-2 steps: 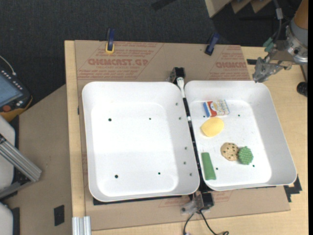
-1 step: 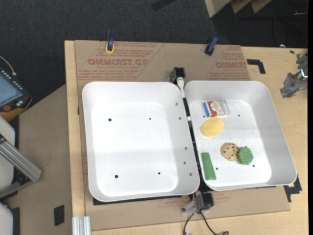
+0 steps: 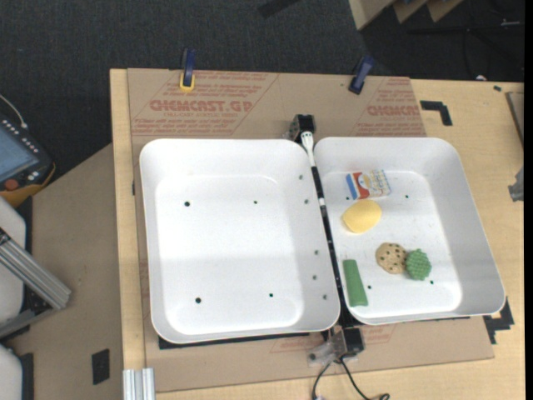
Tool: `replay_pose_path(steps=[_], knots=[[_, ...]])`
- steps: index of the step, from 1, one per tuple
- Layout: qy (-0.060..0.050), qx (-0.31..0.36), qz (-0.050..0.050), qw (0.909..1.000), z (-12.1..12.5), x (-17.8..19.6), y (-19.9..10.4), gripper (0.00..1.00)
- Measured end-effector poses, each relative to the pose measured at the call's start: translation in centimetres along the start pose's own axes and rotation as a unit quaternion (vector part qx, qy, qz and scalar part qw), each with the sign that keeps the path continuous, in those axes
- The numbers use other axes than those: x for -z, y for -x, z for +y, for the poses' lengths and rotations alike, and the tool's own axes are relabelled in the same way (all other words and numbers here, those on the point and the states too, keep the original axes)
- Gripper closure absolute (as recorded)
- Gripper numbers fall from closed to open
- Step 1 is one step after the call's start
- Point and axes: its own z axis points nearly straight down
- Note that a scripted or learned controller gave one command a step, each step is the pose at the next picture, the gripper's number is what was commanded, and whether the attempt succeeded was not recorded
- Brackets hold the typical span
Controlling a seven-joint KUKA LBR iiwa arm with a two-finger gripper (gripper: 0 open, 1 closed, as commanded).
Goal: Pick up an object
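The right bin (image 3: 466, 223) holds the pickable things, spaced for easy grasping: yellow lemon-like piece (image 3: 362, 217), cookie (image 3: 389, 257), green block (image 3: 355, 282), what may be a small carton (image 3: 368, 184). End effector state: cannot tell.

Perhaps grey arm (image 3: 523, 183), far right edge.

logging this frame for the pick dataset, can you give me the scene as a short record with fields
surface: cardboard-covered bench
left bin: white bin
right bin: white bin holding five items
item 1: small red, white and blue packet, nearest the far wall
item 2: yellow lemon-like object, just below the packet
item 3: round tan cookie
item 4: green leafy piece, touching the cookie's right side
item 5: green stick, by the bin's left wall
clamps: two blue clamps on the far edge
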Motion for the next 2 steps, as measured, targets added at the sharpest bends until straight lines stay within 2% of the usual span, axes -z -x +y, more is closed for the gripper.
replay_pose_path(steps=[1,2], knots=[[-0.004,0.006,0.003,1.0,-1.7,-5.8,-8.3,1.0],[-0.003,0.008,0.003,1.0,0.1,-8.8,-18.6,1.0]])
